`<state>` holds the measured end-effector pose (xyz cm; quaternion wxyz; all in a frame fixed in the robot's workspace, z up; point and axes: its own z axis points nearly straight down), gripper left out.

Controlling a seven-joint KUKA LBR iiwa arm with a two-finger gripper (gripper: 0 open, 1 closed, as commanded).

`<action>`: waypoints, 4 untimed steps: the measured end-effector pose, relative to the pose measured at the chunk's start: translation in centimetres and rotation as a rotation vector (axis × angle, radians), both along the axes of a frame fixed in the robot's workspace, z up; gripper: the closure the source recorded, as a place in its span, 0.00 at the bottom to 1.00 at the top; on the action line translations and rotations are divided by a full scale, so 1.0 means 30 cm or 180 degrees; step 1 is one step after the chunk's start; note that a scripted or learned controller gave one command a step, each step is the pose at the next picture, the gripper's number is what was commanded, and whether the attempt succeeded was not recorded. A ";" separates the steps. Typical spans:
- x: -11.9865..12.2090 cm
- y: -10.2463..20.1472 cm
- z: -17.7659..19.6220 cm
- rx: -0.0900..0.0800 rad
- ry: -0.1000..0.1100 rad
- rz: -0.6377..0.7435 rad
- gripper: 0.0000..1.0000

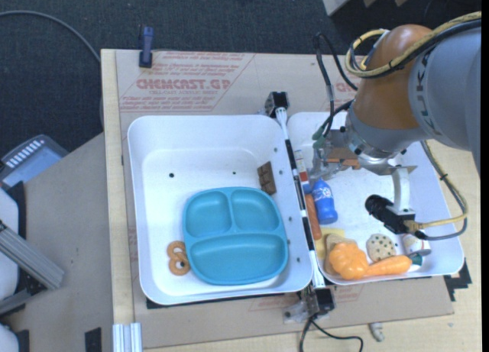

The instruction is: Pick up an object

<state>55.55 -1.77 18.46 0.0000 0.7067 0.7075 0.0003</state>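
Observation:
My gripper [324, 164] hangs over the left part of the right bin [447, 190], close to the wall between the bins. Just below it lies a small blue bottle [325, 203]. An orange-red stick [312, 217] lies along that wall beside the bottle. At the bin's front sit an orange gourd-shaped toy [344, 260], a carrot [388, 266] and a speckled cookie [380, 247]. Nothing shows between the gripper and the bottle.
The left bin [153, 152] holds a blue divided plate [234, 234], a pretzel [179, 257] at its front left and a brown block [267, 178] by the middle wall. A blue clamp [146, 45] sits on the cardboard behind the bins.

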 end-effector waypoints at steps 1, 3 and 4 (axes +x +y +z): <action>-0.105 -0.230 0.000 -0.0003 0.0008 -0.0007 1.00; 0.088 0.007 -0.001 0.0002 0.0008 0.0002 1.00; -0.011 -0.200 0.000 -0.0004 0.0008 -0.0006 1.00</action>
